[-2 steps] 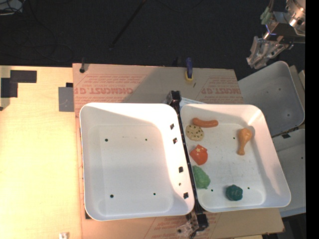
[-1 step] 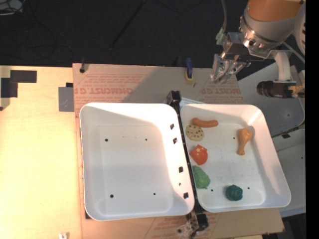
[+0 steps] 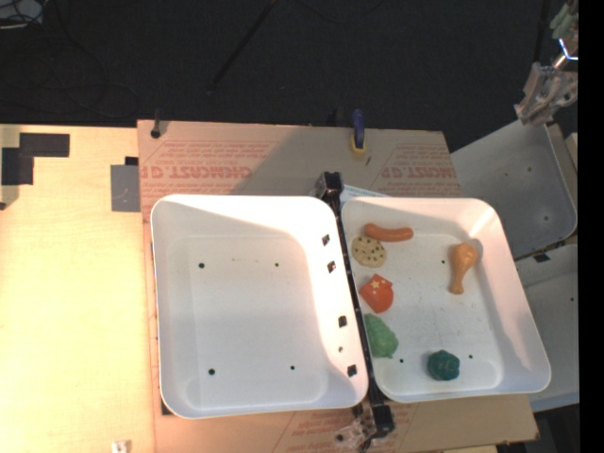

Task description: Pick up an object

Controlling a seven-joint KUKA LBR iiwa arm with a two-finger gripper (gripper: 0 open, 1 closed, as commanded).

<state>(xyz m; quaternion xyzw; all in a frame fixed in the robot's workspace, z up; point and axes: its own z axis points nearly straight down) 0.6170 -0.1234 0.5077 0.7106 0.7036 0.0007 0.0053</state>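
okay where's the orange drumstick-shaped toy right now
The orange drumstick-shaped toy lies in the right-hand white bin, near its far right wall, to the right of the orange-red sausage toy.

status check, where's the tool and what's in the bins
Tool parked top right, off the bins. Right bin: hot dog, cookie, drumstick, strawberry, two green pieces. Nothing grasped.

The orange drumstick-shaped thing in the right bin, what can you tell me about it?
The drumstick looks like a toy chicken leg, tan-orange and smooth like plastic. Its fat end points up toward the bin's far wall, and its thin bone end points down toward the bin's middle, slightly tilted. It lies flat on the floor of the right bin, near the right wall, apart from the other toys. Nothing touches it but the bin.
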